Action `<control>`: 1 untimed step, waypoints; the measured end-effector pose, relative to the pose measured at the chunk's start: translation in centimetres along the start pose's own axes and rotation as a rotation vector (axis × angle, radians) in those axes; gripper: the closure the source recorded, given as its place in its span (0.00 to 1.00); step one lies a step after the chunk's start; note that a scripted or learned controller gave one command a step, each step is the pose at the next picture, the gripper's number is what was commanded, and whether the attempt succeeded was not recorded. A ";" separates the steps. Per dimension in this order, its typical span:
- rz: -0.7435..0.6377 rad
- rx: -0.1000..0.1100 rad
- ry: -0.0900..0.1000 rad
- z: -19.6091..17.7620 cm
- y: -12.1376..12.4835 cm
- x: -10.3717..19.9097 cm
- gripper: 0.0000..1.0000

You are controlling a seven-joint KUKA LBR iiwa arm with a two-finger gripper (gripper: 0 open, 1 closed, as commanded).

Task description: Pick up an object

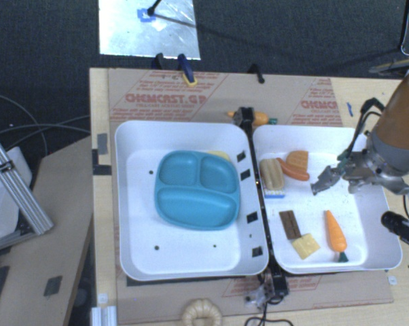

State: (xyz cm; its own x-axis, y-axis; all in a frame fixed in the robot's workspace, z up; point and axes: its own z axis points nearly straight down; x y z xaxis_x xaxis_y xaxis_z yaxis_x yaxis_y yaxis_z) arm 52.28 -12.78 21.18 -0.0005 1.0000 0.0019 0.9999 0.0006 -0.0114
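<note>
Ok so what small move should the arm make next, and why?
Probably lower the tool a little and steer it toward the carrot: it hangs above bare floor of the right bin, gripping nothing, and the carrot lies apart from the other toys.

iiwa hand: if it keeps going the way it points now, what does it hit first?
The hand points left across the right bin. First in line looks like the orange sausage-like piece, then the tan ridged block. Height is unclear; it may pass above them.

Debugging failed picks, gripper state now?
Gripper: cannot be told, nothing seen in it; over the right bin.
</note>
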 end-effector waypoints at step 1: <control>-0.003 -0.012 -0.002 -0.6 0.3 0.0 0.00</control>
State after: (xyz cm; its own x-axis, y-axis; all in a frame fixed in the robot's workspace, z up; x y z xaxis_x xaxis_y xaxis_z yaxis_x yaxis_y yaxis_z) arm 52.56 -12.75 21.77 -0.0032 1.0000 -0.0001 1.0000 0.0032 0.0010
